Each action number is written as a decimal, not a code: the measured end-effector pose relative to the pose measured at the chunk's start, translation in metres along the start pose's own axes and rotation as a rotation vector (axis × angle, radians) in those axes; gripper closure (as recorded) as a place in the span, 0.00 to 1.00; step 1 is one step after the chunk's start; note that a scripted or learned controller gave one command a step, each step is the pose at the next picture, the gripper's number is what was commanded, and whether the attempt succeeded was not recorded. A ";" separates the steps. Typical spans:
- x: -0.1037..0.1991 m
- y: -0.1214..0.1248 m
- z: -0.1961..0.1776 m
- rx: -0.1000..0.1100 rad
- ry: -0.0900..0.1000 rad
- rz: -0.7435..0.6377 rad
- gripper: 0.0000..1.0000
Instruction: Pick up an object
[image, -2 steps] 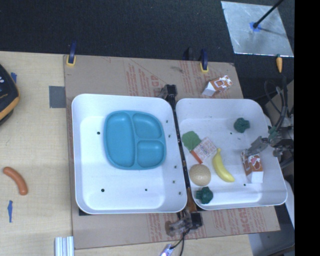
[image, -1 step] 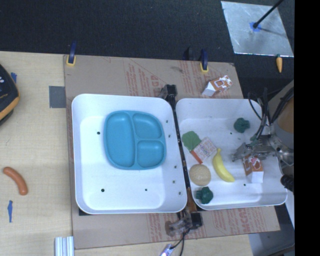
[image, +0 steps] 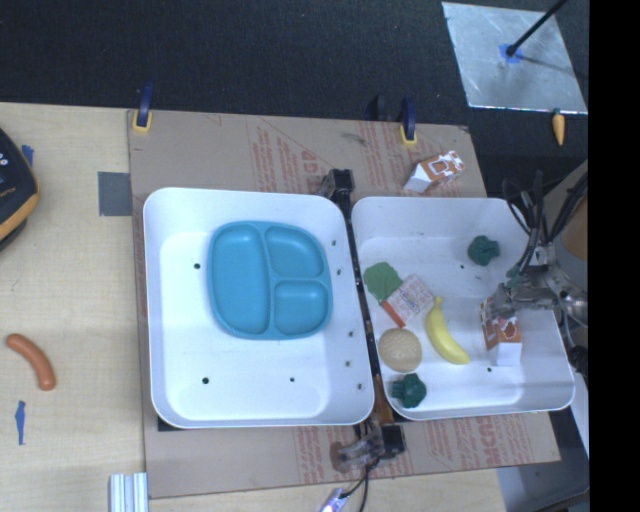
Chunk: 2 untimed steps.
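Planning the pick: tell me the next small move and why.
Probably lower the gripper straight onto the small carton just below it in the right bin, because it sits apart from the banana and is the closest object.

Left white bin (image: 180, 400) has a plain light-blue divided plate (image: 270, 278) in it. In the right white bin (image: 540, 400), taking the yellow banana (image: 445, 335) as anchor: beige round bun (image: 400, 349) just left, dark green lumps below-left (image: 407, 390) and far upper right (image: 484, 250), red-and-white packet (image: 410, 297) above. Orange-red sausage (image: 32, 360) sits on the pale wood bench (image: 60, 280).
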<state>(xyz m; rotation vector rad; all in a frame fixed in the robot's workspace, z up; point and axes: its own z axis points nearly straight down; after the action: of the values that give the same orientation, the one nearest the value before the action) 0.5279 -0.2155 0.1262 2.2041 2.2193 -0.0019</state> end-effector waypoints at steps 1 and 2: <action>0.000 0.000 0.000 0.001 0.000 -0.001 0.00; 0.009 -0.012 0.034 0.012 0.010 0.002 0.00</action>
<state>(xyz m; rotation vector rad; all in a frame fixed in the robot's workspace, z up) 0.5158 -0.2066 0.0916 2.2169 2.2281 -0.0040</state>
